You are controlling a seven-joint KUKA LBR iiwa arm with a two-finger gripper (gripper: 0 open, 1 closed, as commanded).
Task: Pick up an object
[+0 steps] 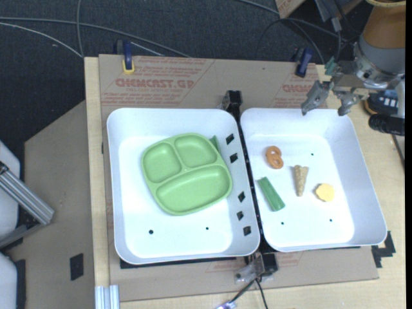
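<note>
The right bin holds an orange ring-shaped piece, a tan cone, a yellow chunk and a green stick. My gripper hangs above the bin's far rim, at the upper right. Its two fingers are spread apart with nothing between them. All the objects lie well below and to the left of it.
A green divided plate lies in the left bin. Black clips run along the divider between the bins. Blue clamps hold the cardboard at the back. Cables trail across the dark floor behind.
</note>
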